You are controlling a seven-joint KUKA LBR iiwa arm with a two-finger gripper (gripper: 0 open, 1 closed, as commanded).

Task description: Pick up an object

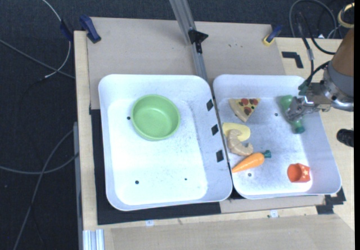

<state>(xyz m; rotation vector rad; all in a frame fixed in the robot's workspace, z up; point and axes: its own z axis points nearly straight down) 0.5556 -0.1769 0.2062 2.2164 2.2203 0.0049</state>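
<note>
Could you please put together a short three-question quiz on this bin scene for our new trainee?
1. True or false: the green bowl lies in the left bin.
2. Which thing lies closest to the gripper?
A. the carrot
B. the green object
C. the pizza slice
3. Fill in: the orange-red object sits near the ______ corner of the right bin, as the camera view shows it.

Key
1. True.
2. B; the gripper is right at the green object, but the view does not show whether it is gripped.
3. Lower right.
</note>
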